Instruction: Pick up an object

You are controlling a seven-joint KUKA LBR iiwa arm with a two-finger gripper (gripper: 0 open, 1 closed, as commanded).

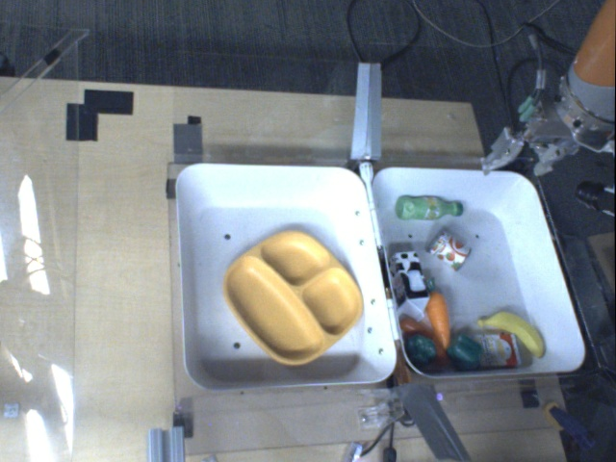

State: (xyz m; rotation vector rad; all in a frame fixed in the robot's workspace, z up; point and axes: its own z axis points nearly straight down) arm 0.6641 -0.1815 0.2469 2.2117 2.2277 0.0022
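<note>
My gripper (521, 156) hangs over the far right corner of the right bin (500, 192), its two fingers spread open with nothing between them. In that bin lie a green bottle (429, 207), a small red-and-white can (449, 250), a black-and-white toy (410, 274), an orange carrot (438, 317), a banana (516, 329) and a dark green item (466, 350) along the near wall. The left bin (202, 200) holds a yellow divided plate (294, 295).
A metal post (367, 114) rises behind the seam between the bins. Black cables (423, 8) loop across the floor at the back. Black markers (96, 112) lie on the wooden bench at far left.
</note>
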